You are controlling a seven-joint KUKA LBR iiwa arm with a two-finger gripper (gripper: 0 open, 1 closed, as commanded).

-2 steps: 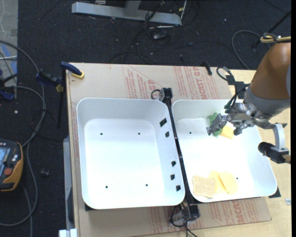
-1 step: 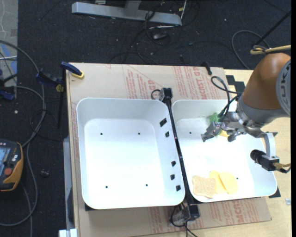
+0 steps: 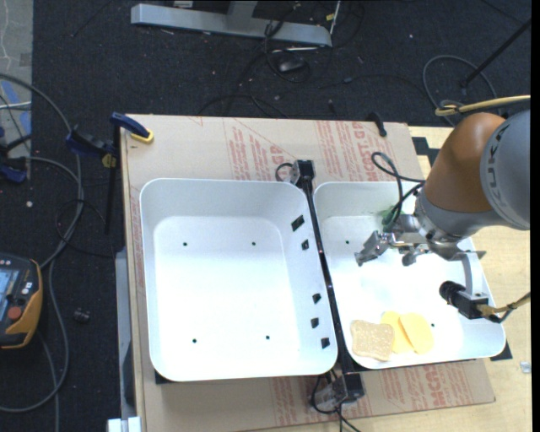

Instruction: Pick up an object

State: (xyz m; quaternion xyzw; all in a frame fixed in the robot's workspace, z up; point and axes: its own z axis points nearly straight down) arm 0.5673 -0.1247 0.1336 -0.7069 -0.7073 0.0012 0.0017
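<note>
the desk (image 3: 253, 143) is a pale board with faded red lettering printed across it, set on a dark speckled carpet (image 3: 76, 51). two shallow white bins sit side by side on it, touching along a black seam with small black clips. the left bin (image 3: 160, 253) shows a bare white floor with a few small dark dots. the right bin (image 3: 354, 202) holds the arm and the objects.

near the front edge of the right bin lie a beige slice of bread (image 3: 372, 339) and, just beside it to the right and overlapping slightly, two yellow slices (image 3: 409, 331) that look like cheese. a small green thing (image 3: 391, 215) peeks out at the back of the bin, mostly hidden by the arm.

the arm (image 3: 485, 173) enters from the right, grey with an orange band, and its end effector (image 3: 390, 246) hangs over the middle of the right bin, well apart from the bread and the yellow slices. whether it is released or clenched cannot be told from here; nothing is seen in its grasp.

a blue and yellow clamp (image 3: 131, 126) grips the desk's back left corner. loose cables trail over the carpet, a grey bar (image 3: 228, 24) lies at the top, and an orange and black device (image 3: 18, 299) sits at the left edge.
</note>
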